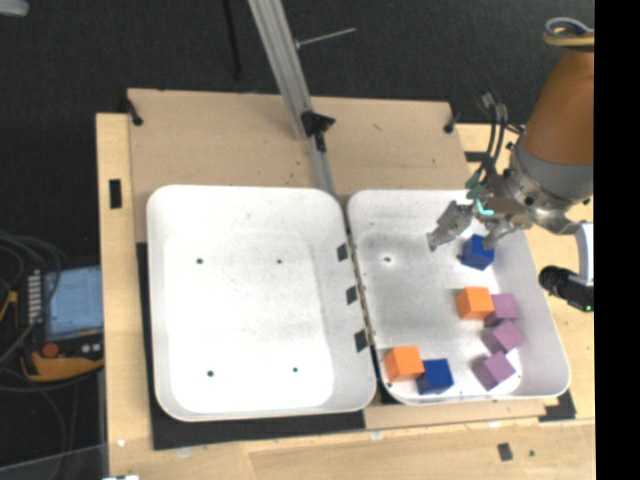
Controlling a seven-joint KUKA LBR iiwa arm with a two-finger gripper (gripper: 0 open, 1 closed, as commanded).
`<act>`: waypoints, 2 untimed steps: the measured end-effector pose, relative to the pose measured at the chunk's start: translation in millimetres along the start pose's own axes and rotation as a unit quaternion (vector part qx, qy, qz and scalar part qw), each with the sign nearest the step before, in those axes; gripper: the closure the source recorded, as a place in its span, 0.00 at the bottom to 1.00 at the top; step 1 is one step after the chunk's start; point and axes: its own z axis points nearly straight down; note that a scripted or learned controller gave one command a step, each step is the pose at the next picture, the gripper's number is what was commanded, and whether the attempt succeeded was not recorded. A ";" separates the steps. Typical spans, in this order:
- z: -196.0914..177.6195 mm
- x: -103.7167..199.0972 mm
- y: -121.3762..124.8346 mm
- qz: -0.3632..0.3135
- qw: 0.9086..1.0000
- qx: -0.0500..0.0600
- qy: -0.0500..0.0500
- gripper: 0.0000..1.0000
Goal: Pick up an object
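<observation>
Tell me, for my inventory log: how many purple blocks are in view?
3, all in the right bin: purple foam block beside an orange cube, another below it, the third nearest the front rim.

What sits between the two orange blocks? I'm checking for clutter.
Bare white bin floor separates the upper orange block from the lower orange block in the camera view.

Seven small blocks lie in the right bin (400,230). A blue block (477,253) sits uppermost; an orange block (474,303) touches three purple blocks (503,337). Another orange block (404,362) and blue block (435,376) sit together at the near edge.
</observation>
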 end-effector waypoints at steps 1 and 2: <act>-2.4 -0.1 0.7 0.001 1.000 -0.003 0.000 0.00; 42.2 5.4 0.5 0.004 1.000 0.000 -0.001 0.00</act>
